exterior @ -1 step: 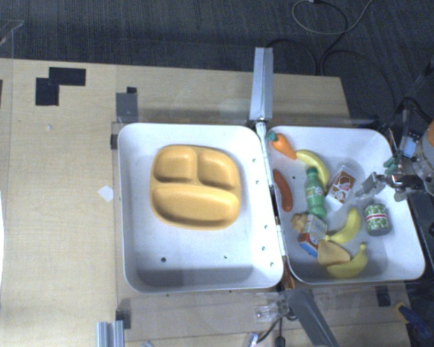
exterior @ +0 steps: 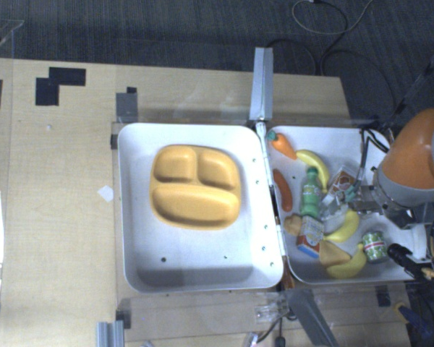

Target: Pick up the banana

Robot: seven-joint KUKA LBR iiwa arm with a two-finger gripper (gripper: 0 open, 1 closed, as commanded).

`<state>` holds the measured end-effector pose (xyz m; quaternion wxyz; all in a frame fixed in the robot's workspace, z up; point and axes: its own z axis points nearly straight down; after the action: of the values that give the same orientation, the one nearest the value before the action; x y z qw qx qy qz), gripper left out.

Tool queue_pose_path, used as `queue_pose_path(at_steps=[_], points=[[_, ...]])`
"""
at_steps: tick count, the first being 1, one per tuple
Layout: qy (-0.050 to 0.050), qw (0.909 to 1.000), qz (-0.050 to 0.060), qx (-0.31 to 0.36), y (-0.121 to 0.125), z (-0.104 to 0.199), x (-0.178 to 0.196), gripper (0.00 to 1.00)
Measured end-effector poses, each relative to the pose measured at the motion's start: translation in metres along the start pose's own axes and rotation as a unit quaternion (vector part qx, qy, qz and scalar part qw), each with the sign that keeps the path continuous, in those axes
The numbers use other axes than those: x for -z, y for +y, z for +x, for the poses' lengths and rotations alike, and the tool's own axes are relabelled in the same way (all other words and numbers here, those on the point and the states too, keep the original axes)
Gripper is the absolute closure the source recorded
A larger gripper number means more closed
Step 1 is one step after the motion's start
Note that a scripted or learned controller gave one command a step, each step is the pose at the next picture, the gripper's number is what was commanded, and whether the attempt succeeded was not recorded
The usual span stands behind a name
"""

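Reaching in from the right over the right bin [exterior: 351, 130], grey arm with orange band [exterior: 414, 157] above the wrist. Gripper [exterior: 356, 197] low among the clutter, just beside a banana [exterior: 346, 227] lying mid-bin and next to a red-and-white packet [exterior: 341, 182]. Cannot tell how the jaws stand, nor whether anything sits between them; too small and blurred against the crinkled clear wrapper [exterior: 325, 212]. Second banana [exterior: 316, 166] further back, beside a green bottle [exterior: 311, 192]; a third [exterior: 349, 266] near the front wall. Also in that bin: a carrot [exterior: 283, 144] at the back corner, a red sausage-like piece [exterior: 282, 189] along the left wall, a small green can [exterior: 374, 246]. Left bin [exterior: 134, 215] bearing a yellow divided tray [exterior: 196, 185], well apart from the gripper.
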<state>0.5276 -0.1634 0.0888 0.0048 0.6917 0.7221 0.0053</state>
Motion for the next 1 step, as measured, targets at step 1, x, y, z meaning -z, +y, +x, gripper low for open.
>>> queue_pose_path(at_steps=[1], points=[[0.000, 1.0000, -0.002, 0.001, 0.0024, 0.0003, 0.0107, 1.00]])
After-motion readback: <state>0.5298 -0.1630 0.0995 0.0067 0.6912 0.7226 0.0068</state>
